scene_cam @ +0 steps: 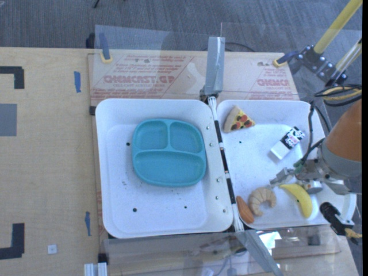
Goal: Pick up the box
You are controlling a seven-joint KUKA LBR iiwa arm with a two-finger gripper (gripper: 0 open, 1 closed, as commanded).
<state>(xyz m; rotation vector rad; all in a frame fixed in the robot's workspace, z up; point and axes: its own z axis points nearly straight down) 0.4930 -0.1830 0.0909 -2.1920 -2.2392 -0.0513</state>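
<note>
The box [289,142] lies in the right bin [259,125], up from the claw [299,178], long axis slanted toward it; whether the claw is clenched I cannot tell.

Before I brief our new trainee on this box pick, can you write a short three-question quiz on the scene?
1. True or false: the box lies in the left bin.
2. Which item sits nearest the gripper? A pizza slice B banana C teal plate
3. What lies beside the croissant, toward the divider?

Key: 1 false; 2 B; 3 a hot dog.
</note>
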